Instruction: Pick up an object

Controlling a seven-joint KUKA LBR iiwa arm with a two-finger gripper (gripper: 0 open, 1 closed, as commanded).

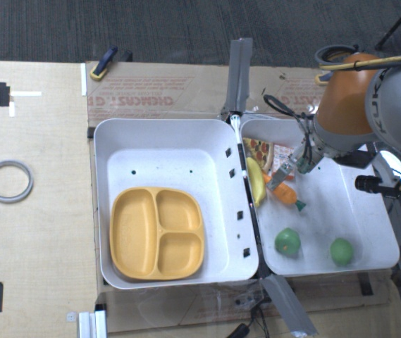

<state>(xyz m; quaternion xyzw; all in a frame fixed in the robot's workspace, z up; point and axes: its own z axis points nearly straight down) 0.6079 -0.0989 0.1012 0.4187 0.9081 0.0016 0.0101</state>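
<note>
— white plastic, both bins: the left bin has a yellow divided plate lying flat in its near half. what about the right one?

— the right bin has the clutter. a banana lies along its left wall, with a printed packet just behind it. an orange carrot with a green tip sits just right of the banana, and two green limes, one near the front left and another further right, sit well apart from each other.

— and the arm?

— it reaches in from the right, orange band up top, and the gripper is low over the back left part of the right bin, just above the carrot and beside the banana.

— does it have hold of anything?

— i cannot tell. the fingertips blur into the carrot and packet there, so how wide they stand is unclear, and nothing is plainly seen between them.

— anything outside the bins?

— a roll of tape on the wooden bench at far left, and a blue-and-yellow tool on the cardboard behind the left bin.
</note>
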